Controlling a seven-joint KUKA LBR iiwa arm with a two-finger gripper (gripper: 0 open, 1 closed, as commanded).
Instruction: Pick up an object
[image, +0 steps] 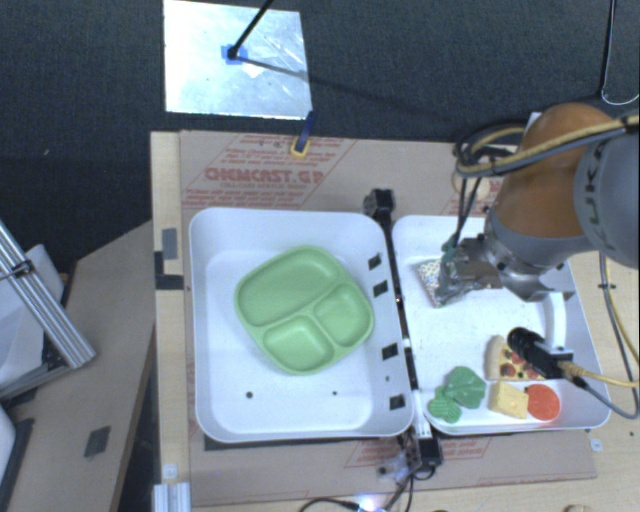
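Toy food, your pick targets, lies in the right bin: broccoli, pizza slice, cheese wedge, tomato. Gripper sits low, far up the bin from them, finger state you cannot tell. Risk, as judged: closing there catches nothing, or scrapes the bin floor; green plate lies in the neighbouring bin

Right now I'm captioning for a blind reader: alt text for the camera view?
The gripper is down in the right bin, beside toy food: a pizza slice, cheese, a tomato and broccoli. The left bin holds a green divided plate.
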